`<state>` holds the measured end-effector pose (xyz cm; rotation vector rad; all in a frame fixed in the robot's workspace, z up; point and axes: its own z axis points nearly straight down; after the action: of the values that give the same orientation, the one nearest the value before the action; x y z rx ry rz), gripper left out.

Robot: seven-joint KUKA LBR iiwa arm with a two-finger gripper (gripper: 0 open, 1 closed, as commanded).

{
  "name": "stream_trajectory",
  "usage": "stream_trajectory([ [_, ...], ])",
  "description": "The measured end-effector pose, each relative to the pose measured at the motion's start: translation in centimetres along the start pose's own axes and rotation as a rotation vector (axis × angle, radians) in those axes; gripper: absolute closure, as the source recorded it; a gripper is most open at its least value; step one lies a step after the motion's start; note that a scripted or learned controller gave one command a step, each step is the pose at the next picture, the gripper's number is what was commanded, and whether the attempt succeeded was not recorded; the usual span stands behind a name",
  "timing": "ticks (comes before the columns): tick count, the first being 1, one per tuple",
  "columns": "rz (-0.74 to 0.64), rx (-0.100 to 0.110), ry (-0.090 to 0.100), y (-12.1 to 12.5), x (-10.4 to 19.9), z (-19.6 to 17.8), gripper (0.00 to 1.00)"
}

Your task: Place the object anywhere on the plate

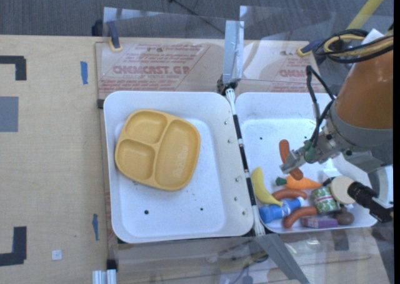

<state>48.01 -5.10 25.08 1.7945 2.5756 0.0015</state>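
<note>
Two white bins sit side by side. The yellow three-compartment plate (158, 149) lies bare toward the left bin's (125, 214) rear left. The gripper (299, 161) hangs low in the right bin (269, 123), just above a red sausage (285, 151) and an orange carrot (303, 183); I cannot tell whether it grasps anything. This looks like the picking step. Next calls for a firm lift, then carrying leftward over the divider. The toys crowd the right bin's front edge, small and glossy.
</note>
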Motion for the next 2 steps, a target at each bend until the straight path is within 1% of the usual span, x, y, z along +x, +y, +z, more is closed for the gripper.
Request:
stream_trajectory([
  [1, 0.005, 0.000, 0.000, 3.3, -1.9, 1.7, 1.00],
  [2, -0.029, 0.000, 0.000, 7.7, -2.6, -1.7, 1.00],
])
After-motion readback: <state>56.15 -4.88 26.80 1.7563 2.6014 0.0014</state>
